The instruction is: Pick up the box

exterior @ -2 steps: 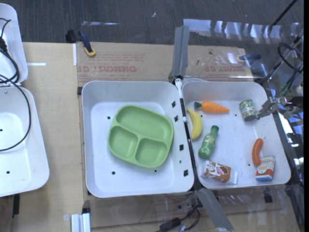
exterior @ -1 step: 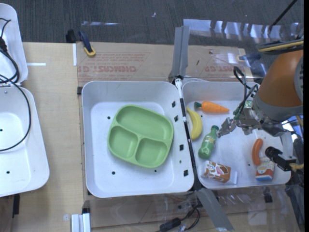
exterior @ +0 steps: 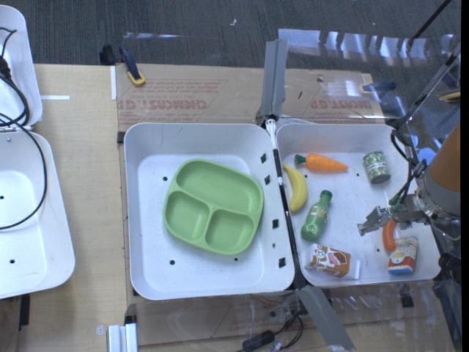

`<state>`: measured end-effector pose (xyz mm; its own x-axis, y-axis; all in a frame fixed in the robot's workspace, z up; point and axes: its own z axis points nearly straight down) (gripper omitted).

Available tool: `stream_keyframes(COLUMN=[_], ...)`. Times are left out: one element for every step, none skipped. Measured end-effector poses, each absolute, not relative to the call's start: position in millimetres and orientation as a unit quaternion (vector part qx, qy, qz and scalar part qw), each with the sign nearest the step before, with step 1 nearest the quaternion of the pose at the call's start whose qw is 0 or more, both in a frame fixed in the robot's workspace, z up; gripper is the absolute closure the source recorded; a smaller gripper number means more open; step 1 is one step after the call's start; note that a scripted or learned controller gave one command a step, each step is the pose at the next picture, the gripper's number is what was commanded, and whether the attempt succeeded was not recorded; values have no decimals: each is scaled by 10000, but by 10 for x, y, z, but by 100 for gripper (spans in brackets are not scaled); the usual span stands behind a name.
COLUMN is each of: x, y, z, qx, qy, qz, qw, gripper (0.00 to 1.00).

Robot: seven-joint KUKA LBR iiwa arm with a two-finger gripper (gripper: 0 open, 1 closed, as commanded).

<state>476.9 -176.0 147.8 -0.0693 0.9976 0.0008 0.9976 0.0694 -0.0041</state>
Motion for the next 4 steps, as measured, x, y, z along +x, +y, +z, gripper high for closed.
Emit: stream_keyframes(x=[4780,4768,4773,5266], y=[-2093,-2028,-2161,-2195], z=[900,897,1010,2530], qx=[-6740,-6793,-6409,-6412], qy=[-7387,-7339,-7676,-7673], qz=[-13,7,-14,11], qw=[41,24,63,3], gripper=[0,0,0,0])
